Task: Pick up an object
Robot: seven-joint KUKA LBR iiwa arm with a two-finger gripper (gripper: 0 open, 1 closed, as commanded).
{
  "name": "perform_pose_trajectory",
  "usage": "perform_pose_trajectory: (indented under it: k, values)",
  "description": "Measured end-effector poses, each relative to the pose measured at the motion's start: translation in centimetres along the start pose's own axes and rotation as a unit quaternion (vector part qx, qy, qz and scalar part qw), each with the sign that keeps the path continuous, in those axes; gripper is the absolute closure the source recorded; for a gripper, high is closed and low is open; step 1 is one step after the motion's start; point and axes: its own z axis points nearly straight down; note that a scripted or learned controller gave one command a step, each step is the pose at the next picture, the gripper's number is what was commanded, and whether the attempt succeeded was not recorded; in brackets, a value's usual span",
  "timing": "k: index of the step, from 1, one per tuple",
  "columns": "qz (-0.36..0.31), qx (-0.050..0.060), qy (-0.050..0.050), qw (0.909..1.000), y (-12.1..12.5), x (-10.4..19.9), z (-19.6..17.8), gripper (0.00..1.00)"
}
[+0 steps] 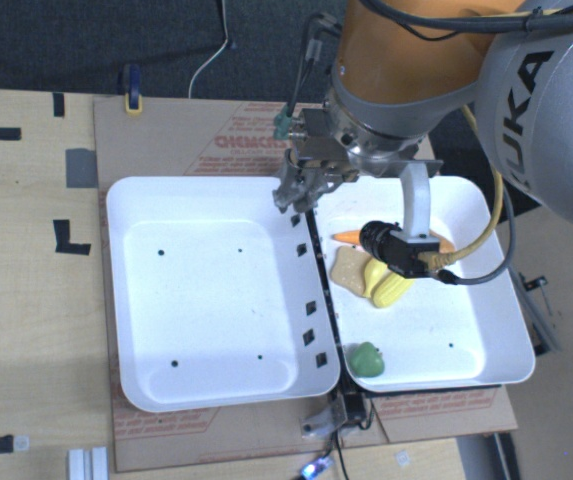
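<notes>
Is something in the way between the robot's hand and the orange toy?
Nothing I can see. The gripper hangs over the edge where the two bins meet, and the orange toy lies just beside it in the right bin, with bare white floor between them.

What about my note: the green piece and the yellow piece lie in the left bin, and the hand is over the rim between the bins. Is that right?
Wrong bin. The camera view shows the green piece and the yellow piece lying in the right bin; the hand is over the rim between the bins, as noted.
</notes>
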Motion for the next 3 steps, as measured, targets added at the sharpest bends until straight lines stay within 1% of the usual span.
perform_pose_trajectory:
  k: [1, 2, 3]
  values:
    - [0.004, 0.003, -0.002, 1.0, 0.1, -0.5, 0.5, 0.0]
    - [0.006, 0.004, -0.004, 1.0, 7.1, -2.4, 6.0, 0.0]
    - [0.004, 0.005, -0.003, 1.0, 7.0, -2.2, 4.7, 1.0]
